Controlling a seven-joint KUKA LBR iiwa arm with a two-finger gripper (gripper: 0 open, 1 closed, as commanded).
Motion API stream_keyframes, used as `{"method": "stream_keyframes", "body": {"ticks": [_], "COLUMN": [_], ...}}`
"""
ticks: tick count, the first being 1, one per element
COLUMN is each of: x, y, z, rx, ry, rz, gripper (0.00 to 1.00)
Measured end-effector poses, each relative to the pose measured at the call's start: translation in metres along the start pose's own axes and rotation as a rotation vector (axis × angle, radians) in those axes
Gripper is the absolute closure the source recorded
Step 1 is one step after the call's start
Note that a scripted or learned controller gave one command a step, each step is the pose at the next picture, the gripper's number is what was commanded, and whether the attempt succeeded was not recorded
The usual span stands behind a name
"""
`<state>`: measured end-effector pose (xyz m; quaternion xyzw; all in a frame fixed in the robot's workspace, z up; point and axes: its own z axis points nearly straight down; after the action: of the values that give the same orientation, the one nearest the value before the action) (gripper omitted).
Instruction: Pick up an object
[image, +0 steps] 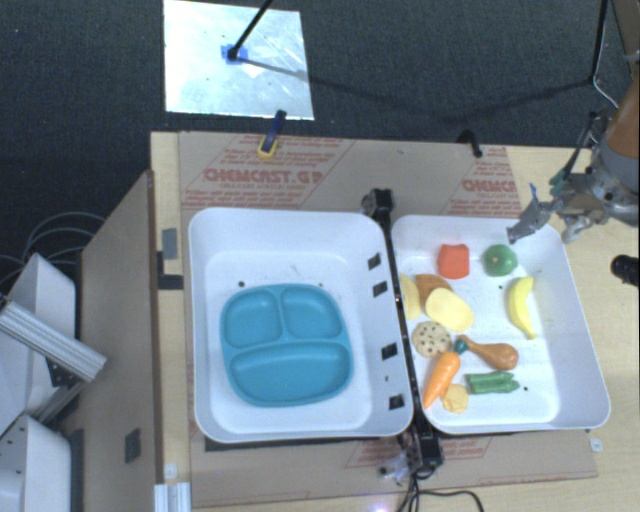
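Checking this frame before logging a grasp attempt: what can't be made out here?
- Gripper: small and blurred at the right bin's far corner; grip state unreadable.
- Grey arm: cut off by the right edge.
- Small yellow toy piece: partly under the orange toy carrot; identity unclear.

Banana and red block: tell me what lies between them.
The green ball lies between the banana and the red block, seen in the camera view.

Robotics lab: cardboard-topped bench (300, 165), twin white bins (205, 300) (toy food inside), loose floor cables (430, 100).
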<state>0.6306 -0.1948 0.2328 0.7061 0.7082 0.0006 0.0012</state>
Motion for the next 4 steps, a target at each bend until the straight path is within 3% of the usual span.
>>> {"method": "stream_keyframes", "body": {"ticks": [1, 2, 3, 4], "x": [-0.011, 0.022, 0.02, 0.088], "y": [-0.009, -0.089, -0.083, -0.024], "z": [0.14, 0.15, 0.137, 0.148], "rx": [0.012, 0.01, -0.002, -0.003], "ry": [0.003, 0.004, -0.001, 0.003], "rz": [0.003, 0.004, 0.002, -0.009], "gripper": [0.0, 0.0, 1.0, 1.0]}}
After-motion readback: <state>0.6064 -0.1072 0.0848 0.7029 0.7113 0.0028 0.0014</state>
